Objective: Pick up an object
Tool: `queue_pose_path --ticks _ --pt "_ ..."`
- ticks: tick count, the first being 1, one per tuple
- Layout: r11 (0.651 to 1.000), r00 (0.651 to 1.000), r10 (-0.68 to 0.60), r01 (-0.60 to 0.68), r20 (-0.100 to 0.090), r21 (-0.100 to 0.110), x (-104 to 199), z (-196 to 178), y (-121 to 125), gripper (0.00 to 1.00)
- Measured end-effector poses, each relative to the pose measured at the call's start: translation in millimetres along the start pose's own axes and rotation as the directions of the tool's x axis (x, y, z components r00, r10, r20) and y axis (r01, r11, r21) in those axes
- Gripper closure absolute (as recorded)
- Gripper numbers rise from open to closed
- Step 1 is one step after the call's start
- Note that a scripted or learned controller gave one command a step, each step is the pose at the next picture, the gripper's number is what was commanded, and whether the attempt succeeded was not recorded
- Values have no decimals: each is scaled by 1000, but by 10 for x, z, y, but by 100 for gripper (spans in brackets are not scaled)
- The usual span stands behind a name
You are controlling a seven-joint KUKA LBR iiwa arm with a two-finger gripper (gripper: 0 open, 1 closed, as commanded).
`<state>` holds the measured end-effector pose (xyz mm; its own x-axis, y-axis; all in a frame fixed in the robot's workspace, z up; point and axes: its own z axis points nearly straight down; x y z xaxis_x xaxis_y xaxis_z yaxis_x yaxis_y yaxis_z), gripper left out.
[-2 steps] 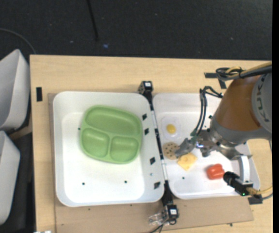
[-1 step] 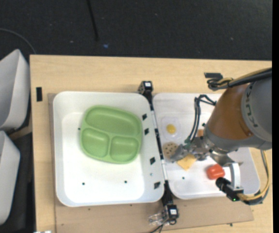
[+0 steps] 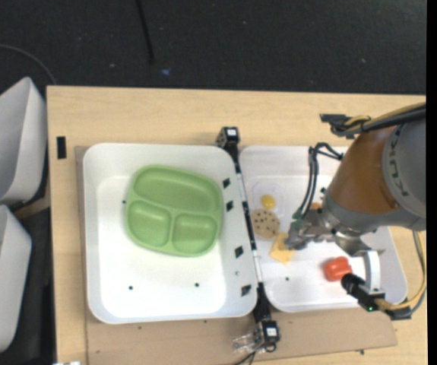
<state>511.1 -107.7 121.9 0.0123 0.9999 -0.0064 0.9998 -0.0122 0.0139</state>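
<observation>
The gripper (image 3: 294, 238) was down low in the right bin (image 3: 309, 299), right over the yellow wedge (image 3: 282, 252) — and from that slanted overhead angle I couldn't tell whether it had closed on anything or was loose, since the wrist and its cables covered the tip. The wedge lay just below and left of the tip, touching or nearly so; it looked the likely target, judging by where the arm (image 3: 370, 181) had planted itself. Its long axis seemed to run up-left to down-right, the broader end toward the bin's near wall, though it was small and part-hidden. Beside it sat a brown speckled round piece (image 3: 264, 221), with a small yellow piece (image 3: 267, 201) just above that — both close enough to crowd a grasp. A red block (image 3: 337, 268) rested on the far side of the wrist, apart. Across the divider, the left bin (image 3: 112, 295) held a green divided plate (image 3: 175, 211), compartments up.
</observation>
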Motion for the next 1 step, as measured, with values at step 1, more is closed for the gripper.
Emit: queue_pose_path --ticks 1 --pt "1000 1000 -16 16 -5 7 79 -579 55 100"
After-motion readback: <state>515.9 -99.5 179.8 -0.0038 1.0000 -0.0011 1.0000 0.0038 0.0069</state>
